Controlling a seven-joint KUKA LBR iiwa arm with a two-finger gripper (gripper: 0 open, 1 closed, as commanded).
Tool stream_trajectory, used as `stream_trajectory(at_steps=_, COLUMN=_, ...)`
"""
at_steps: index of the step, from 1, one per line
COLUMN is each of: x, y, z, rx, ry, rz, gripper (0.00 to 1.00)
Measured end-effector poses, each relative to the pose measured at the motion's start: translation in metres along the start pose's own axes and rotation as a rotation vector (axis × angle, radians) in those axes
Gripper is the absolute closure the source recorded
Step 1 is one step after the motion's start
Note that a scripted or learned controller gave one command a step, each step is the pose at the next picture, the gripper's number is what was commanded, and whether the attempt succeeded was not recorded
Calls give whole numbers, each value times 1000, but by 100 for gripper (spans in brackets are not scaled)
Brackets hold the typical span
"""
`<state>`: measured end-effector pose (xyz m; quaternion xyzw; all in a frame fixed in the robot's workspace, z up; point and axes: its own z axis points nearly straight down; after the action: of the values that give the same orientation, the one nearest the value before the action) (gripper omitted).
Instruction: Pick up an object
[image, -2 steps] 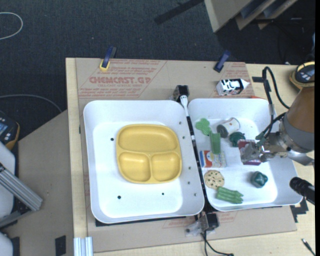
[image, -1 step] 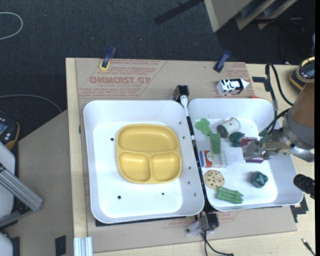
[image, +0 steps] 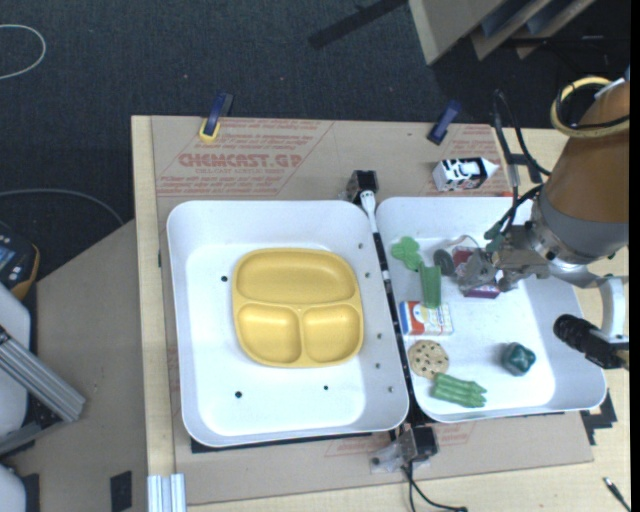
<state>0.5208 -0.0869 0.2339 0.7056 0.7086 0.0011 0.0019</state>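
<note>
while the end effector (image: 478, 272) sits low in the right bin (image: 560, 395) — whether spread i cannot tell — a dark red block (image: 481, 289) lies just under it.

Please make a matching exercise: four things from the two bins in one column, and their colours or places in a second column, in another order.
1. divided plate
2. cookie
3. small round object
4. milk carton

a. dark green, right bin's near right part
b. yellow, left bin
c. lying flat, just above the cookie
d. brown with dark spots, right bin's near left part

Pairs: 1-b, 2-d, 3-a, 4-c
</note>
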Motion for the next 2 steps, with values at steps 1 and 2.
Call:
stream_trajectory(at_steps=1, x=47, y=35, z=17, rx=1, ry=1, rz=-2, gripper=100)
stream_trajectory(at_steps=2, x=54, y=38, z=19, rx=2, ry=0, rz=3, gripper=100)
